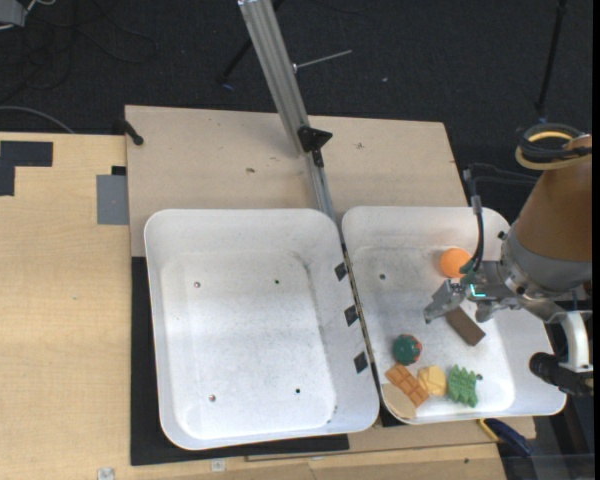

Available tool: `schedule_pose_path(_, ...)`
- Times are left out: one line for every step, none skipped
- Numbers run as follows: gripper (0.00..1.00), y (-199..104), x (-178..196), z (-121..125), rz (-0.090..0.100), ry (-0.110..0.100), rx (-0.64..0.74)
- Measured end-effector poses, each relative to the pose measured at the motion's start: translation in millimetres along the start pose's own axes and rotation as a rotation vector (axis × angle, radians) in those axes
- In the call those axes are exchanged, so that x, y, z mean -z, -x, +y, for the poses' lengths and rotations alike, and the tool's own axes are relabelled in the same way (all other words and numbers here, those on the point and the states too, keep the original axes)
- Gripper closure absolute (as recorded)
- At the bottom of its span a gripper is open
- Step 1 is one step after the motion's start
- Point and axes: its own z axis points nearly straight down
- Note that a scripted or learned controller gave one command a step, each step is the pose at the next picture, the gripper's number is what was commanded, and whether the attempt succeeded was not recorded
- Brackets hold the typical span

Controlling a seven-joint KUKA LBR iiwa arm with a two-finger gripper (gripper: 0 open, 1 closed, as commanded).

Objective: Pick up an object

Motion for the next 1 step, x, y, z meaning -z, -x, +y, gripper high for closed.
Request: schedule_pose_path(0.0,1.2,1.8,0.7,-0.001,0.005,-0.004)
